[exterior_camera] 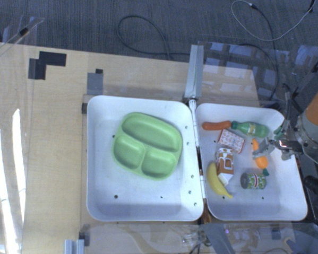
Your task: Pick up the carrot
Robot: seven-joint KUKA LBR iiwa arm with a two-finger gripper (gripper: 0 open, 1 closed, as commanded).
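Note:
The carrot [216, 125], a long orange-red piece, lies at the far left of the right bin [282, 210], next to a green bottle [249, 128]. My gripper [275, 142] hovers over the bin's right side, well to the right of the carrot and just past the bottle's cap end. Two small orange pieces [260, 161] lie right under and beside the gripper. Nothing shows held in it.
The right bin also holds a patterned flat box [231, 139], a small carton [225, 159], a banana [217, 180] and a green-labelled can [253, 181]. A green divided plate [147, 144] sits in the left bin [99, 195]. A metal divider [194, 78] stands between the bins at the back.

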